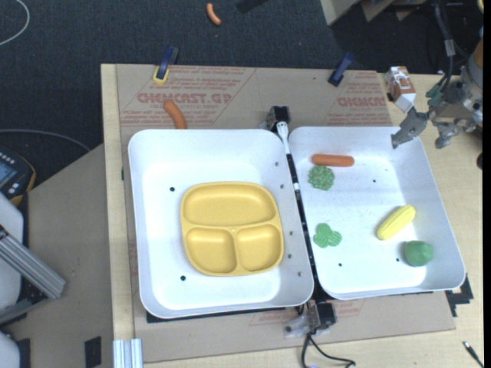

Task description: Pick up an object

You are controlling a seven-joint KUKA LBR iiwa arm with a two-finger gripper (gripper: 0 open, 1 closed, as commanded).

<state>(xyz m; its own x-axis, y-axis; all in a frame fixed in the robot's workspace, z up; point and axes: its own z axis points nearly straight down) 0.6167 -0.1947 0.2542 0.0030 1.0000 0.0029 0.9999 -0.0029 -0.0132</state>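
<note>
Two shallow white bins side by side on the bench (230, 90). Left bin (153, 175): yellow divided plate (232, 228) lying flat near the middle, three compartments, one long and two small. Right bin (430, 198): orange sausage (332, 159) near the far left corner, broccoli floret (321, 178) just beside it on the near side, flat green leafy piece (327, 236) nearer the front by the left wall, yellow corn cob (396, 222) tilted toward the right side, round green piece (418, 253) close to the front right corner, just beside the cob. Another orange sausage (175, 114) on the bench beyond the left bin, and one more (213, 13) on the dark floor farther back. Hand (426, 126) at the far right corner of the right bin, above its rim, fingers spread wide with nothing between them, well apart from every piece in the bin.
</note>
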